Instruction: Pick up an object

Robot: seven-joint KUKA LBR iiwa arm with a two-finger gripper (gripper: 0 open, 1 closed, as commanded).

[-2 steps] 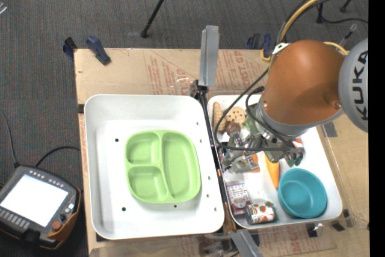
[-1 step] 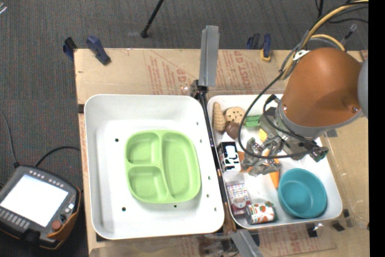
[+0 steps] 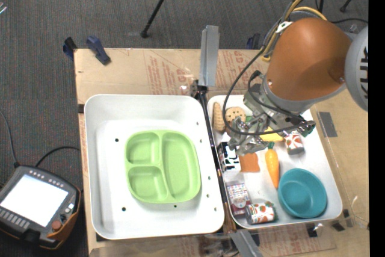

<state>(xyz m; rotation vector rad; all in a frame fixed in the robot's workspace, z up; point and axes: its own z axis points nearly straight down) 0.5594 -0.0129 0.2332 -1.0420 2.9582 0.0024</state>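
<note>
At the far left, on the floor, a handheld control pendant [image 3: 33,204] with a pale screen is seen. On the bench, the left bin [image 3: 105,114] is occupied by a green divided plate [image 3: 162,165], laid flat near its middle. The right bin [image 3: 332,180] is crowded. Along its left side a ridged tan piece [image 3: 218,117] and a round cookie [image 3: 234,114] are found at the top, a black-and-white printed card [image 3: 229,155] below them, then a small labelled packet [image 3: 237,194] and a small can [image 3: 260,212] lying on its side; no writing on these can be read. The gripper [image 3: 251,132] is lowered over the upper middle of this bin, just above an orange block [image 3: 249,162]. How far it is opened cannot be told, and nothing is visibly held. Beside the block a carrot [image 3: 272,167] is laid, with a teal bowl [image 3: 302,192] below and a small red-and-white carton [image 3: 294,142] further right.
</note>
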